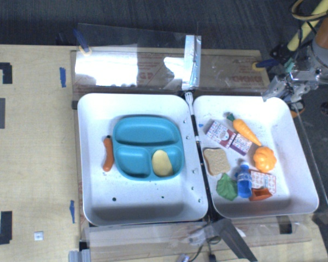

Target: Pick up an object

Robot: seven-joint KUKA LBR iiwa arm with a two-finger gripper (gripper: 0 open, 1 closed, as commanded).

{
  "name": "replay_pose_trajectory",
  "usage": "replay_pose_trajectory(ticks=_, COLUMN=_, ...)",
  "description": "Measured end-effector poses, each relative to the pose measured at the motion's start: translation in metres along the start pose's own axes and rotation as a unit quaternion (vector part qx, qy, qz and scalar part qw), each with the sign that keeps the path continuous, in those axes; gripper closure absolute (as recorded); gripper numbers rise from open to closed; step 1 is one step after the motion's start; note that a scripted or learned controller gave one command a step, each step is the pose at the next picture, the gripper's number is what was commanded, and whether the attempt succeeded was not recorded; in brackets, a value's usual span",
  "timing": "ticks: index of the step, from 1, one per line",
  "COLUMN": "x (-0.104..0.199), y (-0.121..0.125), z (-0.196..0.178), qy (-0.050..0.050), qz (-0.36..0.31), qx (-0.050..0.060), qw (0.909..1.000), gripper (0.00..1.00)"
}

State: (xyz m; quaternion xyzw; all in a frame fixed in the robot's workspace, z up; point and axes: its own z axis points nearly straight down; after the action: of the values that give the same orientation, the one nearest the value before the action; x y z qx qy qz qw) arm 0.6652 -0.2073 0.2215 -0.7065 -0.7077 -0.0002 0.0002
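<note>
Wooden bench, two white bins, toy carrot, orange

Arm at top right corner: light grey body, orange patch on the rounded part near the frame edge. Yellow cable loops over it in a ring, with a thicker yellow sleeve running down through the loop. Small blue and teal bits sit lower on the wiring. End effector is bare silver-grey metal, blocky, with dark gaps between parts and an orange spot on its lower edge. Too small to make out screws or markings.
</note>
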Motion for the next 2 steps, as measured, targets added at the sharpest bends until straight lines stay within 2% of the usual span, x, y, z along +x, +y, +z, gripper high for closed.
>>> replay_pose_trajectory(ticks=1, x=0.069, y=-0.002, z=0.126, qy=-0.001, qz=-0.006, qx=-0.003, qw=1.0, gripper=0.0)
replay_pose_trajectory(ticks=2, x=0.071, y=-0.001, z=0.115, qy=-0.001, qz=-0.008, qx=-0.004, qw=1.0, gripper=1.0)
